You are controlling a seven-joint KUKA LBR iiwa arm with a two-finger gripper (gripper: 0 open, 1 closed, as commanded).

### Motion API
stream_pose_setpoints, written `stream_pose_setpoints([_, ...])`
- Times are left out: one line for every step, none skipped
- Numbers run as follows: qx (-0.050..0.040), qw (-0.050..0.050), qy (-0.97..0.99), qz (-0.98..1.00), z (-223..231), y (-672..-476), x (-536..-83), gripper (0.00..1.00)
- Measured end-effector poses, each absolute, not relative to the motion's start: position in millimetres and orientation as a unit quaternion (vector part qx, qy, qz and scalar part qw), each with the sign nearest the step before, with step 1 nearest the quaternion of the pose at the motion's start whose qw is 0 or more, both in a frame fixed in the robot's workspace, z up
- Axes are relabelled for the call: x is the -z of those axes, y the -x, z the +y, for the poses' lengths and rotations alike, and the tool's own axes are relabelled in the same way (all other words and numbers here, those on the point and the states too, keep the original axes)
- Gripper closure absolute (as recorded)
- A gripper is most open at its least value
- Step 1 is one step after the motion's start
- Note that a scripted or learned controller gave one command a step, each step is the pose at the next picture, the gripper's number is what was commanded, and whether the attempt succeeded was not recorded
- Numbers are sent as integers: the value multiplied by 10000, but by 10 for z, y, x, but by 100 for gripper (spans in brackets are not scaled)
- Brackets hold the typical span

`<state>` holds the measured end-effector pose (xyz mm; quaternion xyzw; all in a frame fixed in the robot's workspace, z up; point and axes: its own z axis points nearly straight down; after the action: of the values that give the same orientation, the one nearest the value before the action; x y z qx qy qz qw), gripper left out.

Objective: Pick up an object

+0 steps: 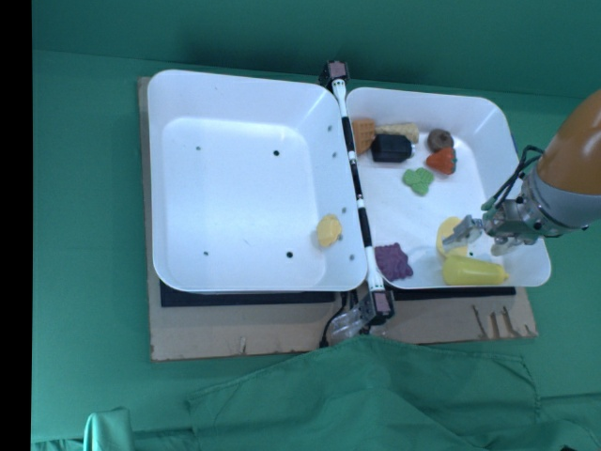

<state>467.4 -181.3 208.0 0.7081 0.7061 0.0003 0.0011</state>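
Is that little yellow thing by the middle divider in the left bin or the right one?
In the left bin. The yellow piece lies on its floor, just left of the divider.

One fixed cam above bench (84,205), angled down, mid-range, both bins (244,92) in frame

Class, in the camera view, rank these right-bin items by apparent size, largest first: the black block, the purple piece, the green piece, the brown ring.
1. Black block and purple piece: too alike to separate
2. Green piece
3. Brown ring
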Motion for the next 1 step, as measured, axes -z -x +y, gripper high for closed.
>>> stream_pose_setpoints([-13,55,-7093,7049,-1737,-4688,-1833,0])
